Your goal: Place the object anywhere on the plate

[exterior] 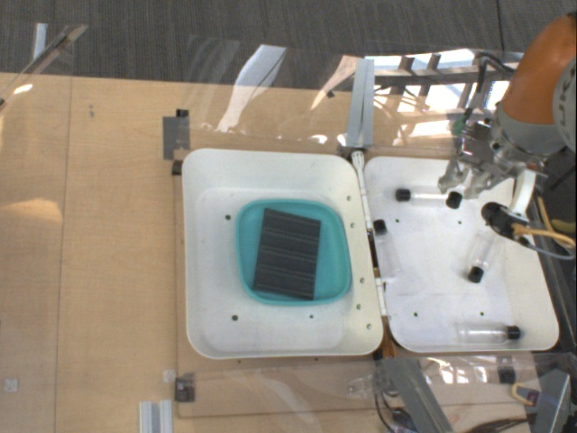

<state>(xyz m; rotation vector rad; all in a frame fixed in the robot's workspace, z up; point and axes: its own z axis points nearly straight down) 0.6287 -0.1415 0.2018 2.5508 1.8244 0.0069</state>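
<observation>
A teal plate [335,262] rests in the left white bin [209,269]. On it lies a dark grey ribbed rectangular block [288,253], flat and slightly turned, covering the plate's middle. My gripper [463,184] hangs over the far part of the right bin [424,278], well to the right of the plate. A small black-capped clear tube [453,198] sits right at the gripper's tip; whether it is held cannot be made out.
Several clear tubes with black caps lie in the right bin: one at the far left [400,193], one at the right [478,262], one along the near edge [487,333]. A raised divider [370,242] separates the bins. Cables [532,233] trail at the right.
</observation>
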